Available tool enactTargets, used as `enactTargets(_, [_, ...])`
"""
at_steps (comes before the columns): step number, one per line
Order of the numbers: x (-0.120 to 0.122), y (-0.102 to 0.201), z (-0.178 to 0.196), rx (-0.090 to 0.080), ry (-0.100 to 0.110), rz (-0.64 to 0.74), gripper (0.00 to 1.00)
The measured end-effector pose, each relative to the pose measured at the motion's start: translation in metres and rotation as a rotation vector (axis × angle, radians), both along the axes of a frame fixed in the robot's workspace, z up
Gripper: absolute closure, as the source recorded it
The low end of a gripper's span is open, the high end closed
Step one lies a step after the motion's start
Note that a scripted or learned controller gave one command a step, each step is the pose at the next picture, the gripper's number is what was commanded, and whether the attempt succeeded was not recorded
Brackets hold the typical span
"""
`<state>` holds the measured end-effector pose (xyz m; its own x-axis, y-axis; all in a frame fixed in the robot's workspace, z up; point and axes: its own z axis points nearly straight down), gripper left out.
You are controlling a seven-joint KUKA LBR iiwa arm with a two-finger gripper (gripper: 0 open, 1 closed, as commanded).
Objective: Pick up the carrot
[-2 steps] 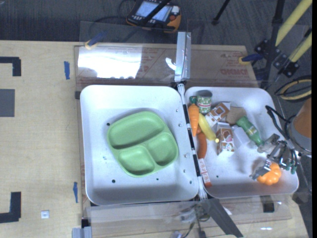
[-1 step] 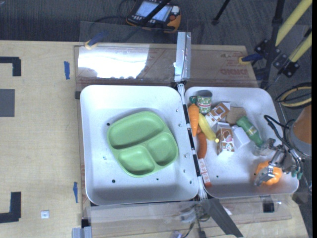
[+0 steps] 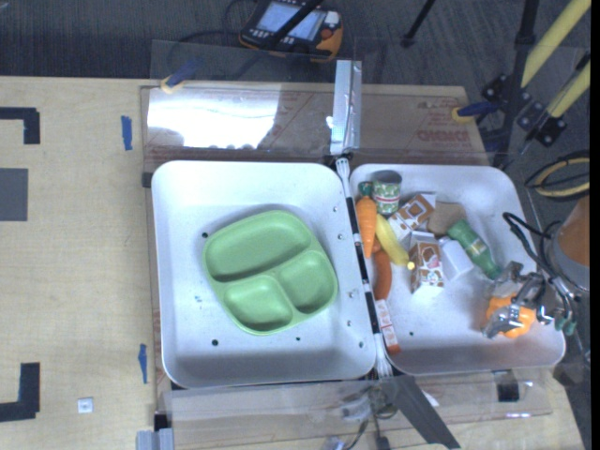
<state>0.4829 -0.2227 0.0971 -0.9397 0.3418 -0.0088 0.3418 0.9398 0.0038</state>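
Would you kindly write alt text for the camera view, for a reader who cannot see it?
A carrot lies along the left edge of the right white bin, beside a banana, a small can and a green bottle. The gripper sits low at that bin's right side. The left white bin holds a green divided plate.

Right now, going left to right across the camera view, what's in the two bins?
Green plate → carrot → banana → green bottle → gripper
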Motion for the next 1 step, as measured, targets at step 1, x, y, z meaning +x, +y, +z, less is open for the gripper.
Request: enactTargets(1, [0.0291, 0.0761, 0.0851, 0.0, 0.005, -0.047, 1.0])
